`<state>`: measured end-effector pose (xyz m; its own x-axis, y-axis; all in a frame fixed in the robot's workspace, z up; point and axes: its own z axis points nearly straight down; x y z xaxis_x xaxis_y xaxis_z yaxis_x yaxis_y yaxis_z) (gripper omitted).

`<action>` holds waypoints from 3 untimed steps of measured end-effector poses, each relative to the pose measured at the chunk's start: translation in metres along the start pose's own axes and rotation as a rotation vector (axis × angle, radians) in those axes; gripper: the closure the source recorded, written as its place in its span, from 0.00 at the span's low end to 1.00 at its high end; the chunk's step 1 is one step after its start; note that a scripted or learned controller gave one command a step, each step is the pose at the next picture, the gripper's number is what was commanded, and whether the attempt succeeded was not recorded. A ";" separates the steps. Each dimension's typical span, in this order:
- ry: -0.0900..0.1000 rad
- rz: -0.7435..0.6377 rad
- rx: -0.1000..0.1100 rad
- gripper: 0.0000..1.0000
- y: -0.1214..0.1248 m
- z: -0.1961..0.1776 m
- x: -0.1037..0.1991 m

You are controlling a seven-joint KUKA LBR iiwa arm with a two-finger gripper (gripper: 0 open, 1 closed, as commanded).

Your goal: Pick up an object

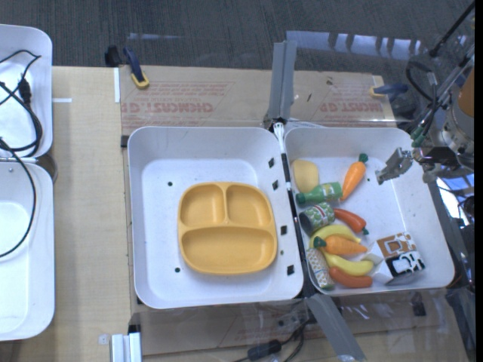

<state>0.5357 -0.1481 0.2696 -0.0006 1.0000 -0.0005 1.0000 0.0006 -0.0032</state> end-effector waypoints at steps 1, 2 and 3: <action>0.000 -0.225 -0.003 0.00 0.047 0.178 0.020; 0.000 -0.220 -0.002 1.00 0.046 0.169 0.018; 0.000 -0.221 -0.002 0.00 0.047 0.169 0.018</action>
<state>0.5817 -0.1299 0.1002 -0.2194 0.9756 -0.0002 0.9756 0.2194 -0.0011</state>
